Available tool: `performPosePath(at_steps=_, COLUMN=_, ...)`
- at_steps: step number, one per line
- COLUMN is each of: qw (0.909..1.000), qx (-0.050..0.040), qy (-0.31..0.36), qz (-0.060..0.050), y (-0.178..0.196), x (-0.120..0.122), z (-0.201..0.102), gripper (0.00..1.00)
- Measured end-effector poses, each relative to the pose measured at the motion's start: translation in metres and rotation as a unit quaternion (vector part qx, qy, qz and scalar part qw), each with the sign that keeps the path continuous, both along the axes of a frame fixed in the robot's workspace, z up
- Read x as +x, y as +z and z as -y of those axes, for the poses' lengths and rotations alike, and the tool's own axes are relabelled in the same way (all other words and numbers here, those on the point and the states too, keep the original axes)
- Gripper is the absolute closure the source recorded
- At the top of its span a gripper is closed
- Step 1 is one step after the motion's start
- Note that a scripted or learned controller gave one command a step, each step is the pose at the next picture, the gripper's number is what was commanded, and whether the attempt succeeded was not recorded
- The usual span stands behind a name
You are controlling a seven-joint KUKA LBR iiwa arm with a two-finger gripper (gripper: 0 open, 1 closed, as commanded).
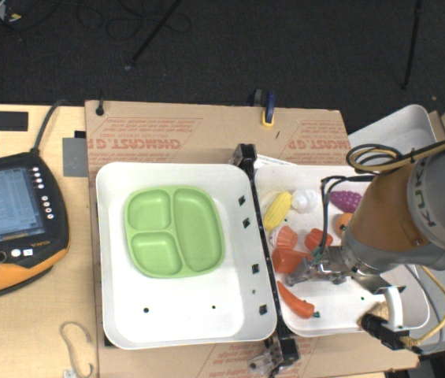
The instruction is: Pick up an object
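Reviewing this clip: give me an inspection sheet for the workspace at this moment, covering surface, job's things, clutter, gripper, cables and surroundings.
Surface: cardboard-covered bench bearing left bin and right bin.
Job's things: in right bin, toy corn cob, purple grapes, orange pieces, red chili pepper, white item.
Clutter: green divided tray in left bin.
Gripper: gripper low among the orange pieces; finger state unclear.
Cables: black cable looped over the arm.
Surroundings: teach pendant at left; dark floor behind.
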State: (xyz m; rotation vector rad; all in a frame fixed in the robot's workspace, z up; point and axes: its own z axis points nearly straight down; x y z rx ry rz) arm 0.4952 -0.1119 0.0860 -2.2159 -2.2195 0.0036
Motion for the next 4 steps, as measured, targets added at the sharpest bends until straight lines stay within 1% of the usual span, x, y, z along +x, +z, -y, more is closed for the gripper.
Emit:
performPosePath(at_steps=1, qw=1.0000, qx=-0.0001, qy=-0.005, qz=0.000, y=0.012, x=0.000, z=0.003, gripper=1.00)
performPosePath(at_steps=2, qw=1.0000, qx=-0.0010, qy=-0.001, qz=0.003, y=0.055, x=0.005, z=0.006, gripper=1.00)
performPosePath(at_steps=3, qw=1.0000, qx=-0.0010, qy=0.000, qz=0.004, y=0.105, x=0.012, z=-0.001, gripper=1.00)
performPosePath(at_steps=4, qw=1.0000, qx=-0.0011, qy=-0.001, qz=0.003, y=0.144, x=0.013, z=0.001, gripper=1.00)
